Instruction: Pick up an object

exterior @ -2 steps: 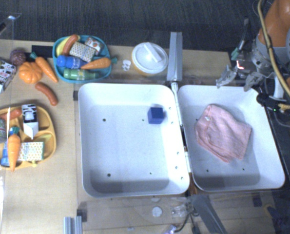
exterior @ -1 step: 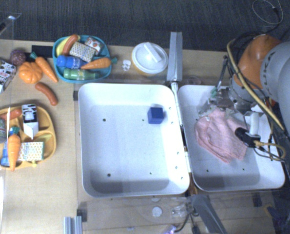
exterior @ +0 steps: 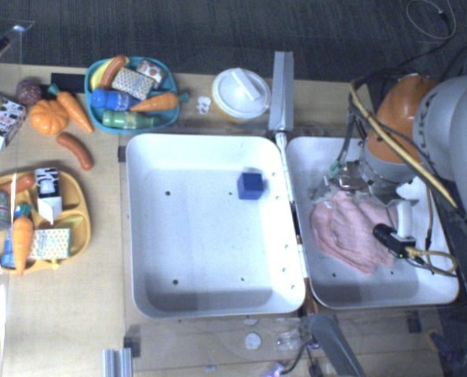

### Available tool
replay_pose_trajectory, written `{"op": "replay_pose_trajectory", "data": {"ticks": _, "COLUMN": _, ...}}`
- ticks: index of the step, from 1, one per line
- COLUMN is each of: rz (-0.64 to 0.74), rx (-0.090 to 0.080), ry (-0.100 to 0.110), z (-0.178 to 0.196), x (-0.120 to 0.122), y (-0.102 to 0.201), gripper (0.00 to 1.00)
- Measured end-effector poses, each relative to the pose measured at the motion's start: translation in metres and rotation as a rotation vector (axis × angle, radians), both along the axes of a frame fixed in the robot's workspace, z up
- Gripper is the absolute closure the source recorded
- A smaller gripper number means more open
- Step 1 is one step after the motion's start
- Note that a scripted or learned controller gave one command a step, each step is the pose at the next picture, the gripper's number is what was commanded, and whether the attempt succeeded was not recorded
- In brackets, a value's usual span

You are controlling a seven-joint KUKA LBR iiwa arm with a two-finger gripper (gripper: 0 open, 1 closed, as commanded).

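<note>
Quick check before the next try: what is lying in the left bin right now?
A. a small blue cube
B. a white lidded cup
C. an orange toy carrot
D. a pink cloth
A: the small blue cube sits alone on the floor of the left bin, near its upper right corner, while the pink cloth lies in the right bin.
</note>
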State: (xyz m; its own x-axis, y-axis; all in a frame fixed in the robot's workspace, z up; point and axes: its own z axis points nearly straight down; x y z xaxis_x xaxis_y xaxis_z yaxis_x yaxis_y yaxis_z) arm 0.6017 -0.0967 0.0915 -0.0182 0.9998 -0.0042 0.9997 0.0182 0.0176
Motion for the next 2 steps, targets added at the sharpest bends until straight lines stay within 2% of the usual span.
{"op": "replay_pose_trajectory", "data": {"ticks": 1, "rz": -0.156, "rx": 0.006, "ry": 0.014, "z": 0.094, "x": 0.007, "y": 0.056, "gripper": 0.00}}
{"op": "replay_pose_trajectory", "data": {"ticks": 2, "rz": 0.071, "rx": 0.001, "ry": 0.002, "z": 0.000, "x": 0.003, "y": 0.005, "gripper": 0.00}}
